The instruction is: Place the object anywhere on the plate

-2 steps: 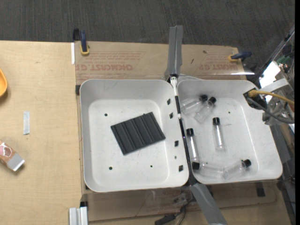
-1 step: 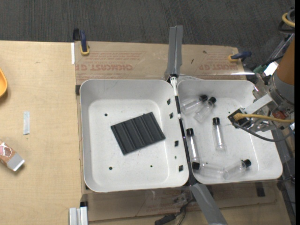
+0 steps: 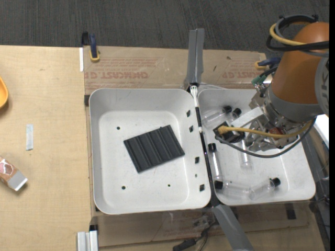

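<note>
- We logged the dark ribbed rectangular plate (image 3: 154,147) lying bare in the left shallow white bin (image 3: 104,192).
- Clear plastic tubes with black caps (image 3: 246,188) lay in the right white bin (image 3: 298,192); placement remained undone.
- The gripper (image 3: 246,135) hovered there; whether it held anything, we could not tell.

The grey robot arm (image 3: 293,101) is showing a broad orange band above its wrist, with yellow and black cables looping over the top. A tan hose is running across the metal tool (image 3: 251,135), whose fittings are looking dark, perhaps black, though blurred.
</note>
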{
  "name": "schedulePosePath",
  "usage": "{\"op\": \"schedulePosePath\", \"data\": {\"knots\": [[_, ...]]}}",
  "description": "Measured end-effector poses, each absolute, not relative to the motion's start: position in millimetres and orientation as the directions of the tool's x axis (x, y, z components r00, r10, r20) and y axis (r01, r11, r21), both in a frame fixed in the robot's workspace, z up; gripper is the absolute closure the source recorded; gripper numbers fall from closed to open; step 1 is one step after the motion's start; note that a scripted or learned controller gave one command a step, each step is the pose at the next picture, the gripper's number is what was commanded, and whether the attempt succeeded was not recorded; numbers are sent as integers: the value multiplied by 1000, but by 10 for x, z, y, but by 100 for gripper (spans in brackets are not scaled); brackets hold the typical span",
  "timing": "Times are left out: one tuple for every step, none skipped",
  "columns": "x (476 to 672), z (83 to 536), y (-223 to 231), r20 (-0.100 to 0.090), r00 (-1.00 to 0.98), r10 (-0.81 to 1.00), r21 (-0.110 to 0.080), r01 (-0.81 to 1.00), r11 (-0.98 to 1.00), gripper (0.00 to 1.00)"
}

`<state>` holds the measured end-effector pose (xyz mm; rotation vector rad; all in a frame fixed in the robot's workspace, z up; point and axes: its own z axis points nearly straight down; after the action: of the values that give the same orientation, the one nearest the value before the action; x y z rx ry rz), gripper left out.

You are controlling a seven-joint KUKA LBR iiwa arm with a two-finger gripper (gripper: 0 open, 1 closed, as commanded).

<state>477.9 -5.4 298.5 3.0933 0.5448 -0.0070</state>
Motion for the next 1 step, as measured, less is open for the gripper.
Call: {"op": "schedulePosePath", "data": {"knots": [[4775, 2838, 383, -3, 979, 201, 1, 201, -980, 100]]}}
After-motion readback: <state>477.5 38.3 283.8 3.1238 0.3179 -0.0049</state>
